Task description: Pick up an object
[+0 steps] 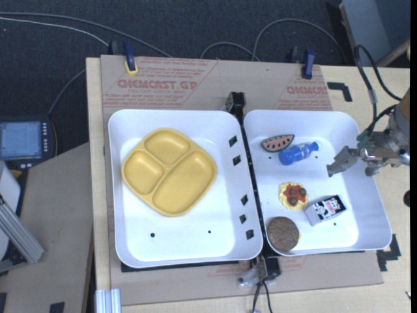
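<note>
The right bin (365, 233) holds several small objects. A watermelon slice (277, 142) and a blue bottle (297, 153) lie at its back. A small round pizza-like piece (292, 195), a black-and-white carton (324, 209) and a brown round disc (283, 233) lie nearer the front. My gripper (356, 166) hangs over the bin's right side, to the right of the bottle and above the carton. Its fingers (338, 163) stand open with nothing between them.
A yellow divided plate (169, 171) lies in the left bin (195, 240). A black divider with clips (244, 175) runs between the bins. Clamps (131, 64) hold the board at the back. The arm's wrist (391, 142) and cables reach in from the right.
</note>
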`<state>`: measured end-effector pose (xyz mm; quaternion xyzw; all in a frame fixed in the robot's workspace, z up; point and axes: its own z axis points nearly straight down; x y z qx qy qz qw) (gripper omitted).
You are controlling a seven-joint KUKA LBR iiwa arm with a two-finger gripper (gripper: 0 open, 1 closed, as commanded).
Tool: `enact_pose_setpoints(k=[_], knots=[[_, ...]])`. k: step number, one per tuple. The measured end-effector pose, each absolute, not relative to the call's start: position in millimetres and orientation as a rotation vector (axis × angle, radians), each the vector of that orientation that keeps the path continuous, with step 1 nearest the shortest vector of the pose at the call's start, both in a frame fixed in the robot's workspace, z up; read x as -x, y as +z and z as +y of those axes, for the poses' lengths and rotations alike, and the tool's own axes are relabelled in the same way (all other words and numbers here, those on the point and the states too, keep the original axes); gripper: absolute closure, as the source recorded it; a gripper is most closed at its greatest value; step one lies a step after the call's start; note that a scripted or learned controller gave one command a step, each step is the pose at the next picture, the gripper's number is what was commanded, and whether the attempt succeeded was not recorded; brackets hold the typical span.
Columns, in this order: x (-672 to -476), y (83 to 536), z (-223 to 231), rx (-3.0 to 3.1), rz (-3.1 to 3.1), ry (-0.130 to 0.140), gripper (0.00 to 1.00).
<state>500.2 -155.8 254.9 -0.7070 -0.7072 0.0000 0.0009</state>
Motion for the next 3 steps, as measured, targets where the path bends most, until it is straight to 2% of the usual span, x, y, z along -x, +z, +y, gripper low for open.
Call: enact_pose_setpoints(k=[2,3], knots=[[-506.2,167.3,-157.8,2.217,-2.217,0.003,0.0],[-502.8,124.5,-156.0,2.216,-2.216,0.004,0.0]])
